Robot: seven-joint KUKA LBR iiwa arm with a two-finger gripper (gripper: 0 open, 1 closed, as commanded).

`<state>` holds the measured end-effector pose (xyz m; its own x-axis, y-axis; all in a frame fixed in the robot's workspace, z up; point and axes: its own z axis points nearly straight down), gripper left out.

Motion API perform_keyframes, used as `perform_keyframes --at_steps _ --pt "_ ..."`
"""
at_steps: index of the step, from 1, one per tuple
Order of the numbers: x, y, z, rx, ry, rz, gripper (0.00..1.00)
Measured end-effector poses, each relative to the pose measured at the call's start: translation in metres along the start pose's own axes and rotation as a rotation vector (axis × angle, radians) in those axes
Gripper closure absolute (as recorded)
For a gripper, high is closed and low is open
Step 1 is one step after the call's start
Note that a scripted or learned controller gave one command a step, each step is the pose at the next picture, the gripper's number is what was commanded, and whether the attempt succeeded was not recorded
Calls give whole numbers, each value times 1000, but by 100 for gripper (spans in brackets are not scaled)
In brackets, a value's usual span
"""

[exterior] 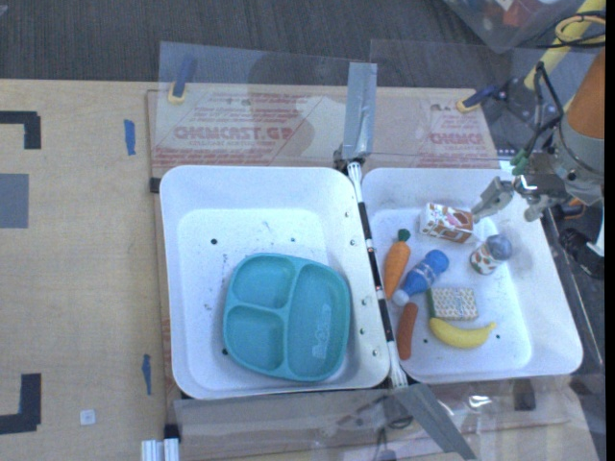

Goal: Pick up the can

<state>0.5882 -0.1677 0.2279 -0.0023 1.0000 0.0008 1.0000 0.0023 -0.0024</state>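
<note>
Claw [502,196] hangs over the far right part of the right bin [548,349], its two fingers spread apart with nothing between them. The grey arm with its orange band [586,113] comes in from the right edge of the view behind it.

The can [490,254] lies on its side on the bin floor just below the claw, nearer the camera, with a clear gap between the two. To the claw's left and slightly lower sits a small printed carton [447,222], close beside the nearer fingertip but apart from it.

Further left of the claw a toy carrot [396,266] stands along the bin's left wall, and a blue bottle [423,275] lies tilted just beside it. Below the can, towards the front of the bin, a yellowish sponge [454,303] rests against a banana [462,333], and a red sausage-shaped piece [407,329] lies to their left, near the wall.

Well to the left of the claw, the left bin [192,209] holds a teal divided plate [287,318] with three compartments, lying flat in its front half. Both bins sit side by side on the wooden worktop [77,257], touching along the middle.
</note>
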Motion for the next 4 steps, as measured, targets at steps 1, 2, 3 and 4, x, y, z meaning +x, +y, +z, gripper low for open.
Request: perform_keyframes --at_steps 1,2,3,4 --pt "-35 2 89 0 0 50 0" --pt "-35 -7 141 -7 -2 -3 0" --pt "-37 -7 130 -11 -2 1 100" --pt "-1 -6 34 -4 -2 271 100"
